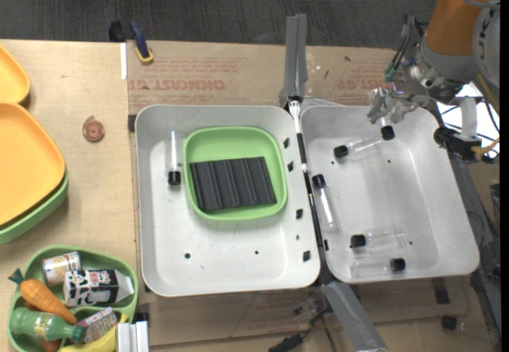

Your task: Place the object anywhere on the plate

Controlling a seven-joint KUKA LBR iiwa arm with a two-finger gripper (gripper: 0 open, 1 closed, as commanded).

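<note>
The gripper (387,108) hangs over the far edge of the right bin (445,207), near its far left corner, on the end of the grey arm (457,21) that reaches in from the right. At this distance its tips are a small blur of metal; whether they are spread or closed cannot be told, and nothing can be made out between them.

The plate (235,144) sits in the left bin (159,255), toward its far side — a green square plate with a dark ribbed mat (233,183) lying on it. One clear tube (173,158) with a black cap lies just beside the plate's left edge, on the bin floor and not on the plate.

The likely objects for the task are the clear tubes in the right bin: a tube near the far edge (358,148) just below the gripper, a tube along the left wall (322,199), and two tubes near the front edge (375,251).

The risks, as I judge them: the tubes are clear, thin and round, so a closing grip could roll one aside or pinch only the cap. The one against the left wall leaves little room for a fingertip. And a carry to the plate must cross the ridge between the bins — a loosely held tube could slip out there.
</note>
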